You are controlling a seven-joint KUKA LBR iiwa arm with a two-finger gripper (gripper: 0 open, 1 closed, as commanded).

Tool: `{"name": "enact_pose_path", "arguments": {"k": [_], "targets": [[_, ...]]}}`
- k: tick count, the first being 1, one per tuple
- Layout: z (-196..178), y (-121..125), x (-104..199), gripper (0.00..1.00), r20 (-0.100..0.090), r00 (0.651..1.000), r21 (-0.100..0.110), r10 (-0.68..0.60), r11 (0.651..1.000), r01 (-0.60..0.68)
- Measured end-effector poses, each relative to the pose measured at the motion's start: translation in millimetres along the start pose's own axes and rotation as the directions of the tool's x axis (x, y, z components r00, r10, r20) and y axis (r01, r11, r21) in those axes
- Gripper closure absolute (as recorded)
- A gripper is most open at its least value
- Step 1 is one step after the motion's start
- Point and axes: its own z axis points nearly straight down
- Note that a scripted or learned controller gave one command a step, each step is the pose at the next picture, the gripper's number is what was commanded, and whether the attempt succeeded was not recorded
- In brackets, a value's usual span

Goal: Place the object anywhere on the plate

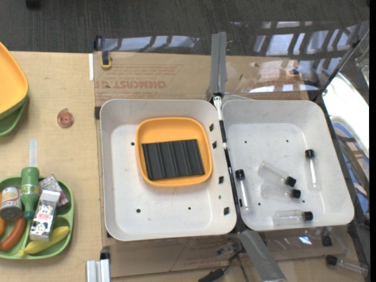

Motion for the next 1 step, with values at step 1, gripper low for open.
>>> {"name": "enact_pose_path", "arguments": {"k": [1], "targets": [[0.0, 0.0, -0.5, 1.0, 0.0, 0.971, 0.0, -0.238, 0.971, 0.238]]}}
